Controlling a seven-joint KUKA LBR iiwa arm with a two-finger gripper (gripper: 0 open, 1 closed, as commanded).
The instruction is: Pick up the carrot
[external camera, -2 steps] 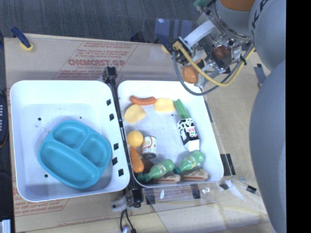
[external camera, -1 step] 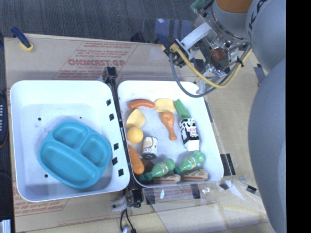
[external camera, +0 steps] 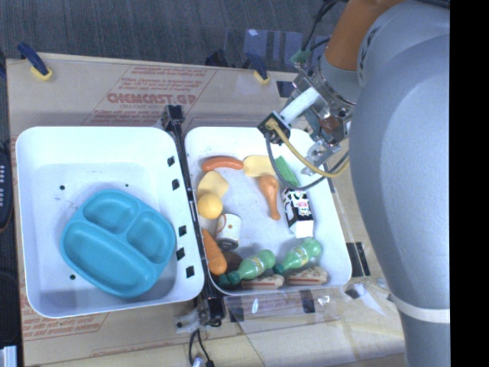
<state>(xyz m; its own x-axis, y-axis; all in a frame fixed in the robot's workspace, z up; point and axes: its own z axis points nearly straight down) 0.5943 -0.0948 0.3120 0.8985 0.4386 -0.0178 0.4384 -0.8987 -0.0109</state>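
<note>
Carrot (external camera: 214, 252): orange, tapered, lay lengthwise against the left wall of the right bin (external camera: 256, 235). It was well apart from the gripper (external camera: 325, 132), diagonally across the bin. Could not tell whether the gripper was spread or closed.

We look from one fixed camera above the tabletop (external camera: 137, 90), facing down at a slant. It is far enough that the right bin (external camera: 338, 228) and the second bin (external camera: 30, 205) left of it both fit. Right of the right bin, the arm (external camera: 412, 205) stands large, nearer to us.
</note>
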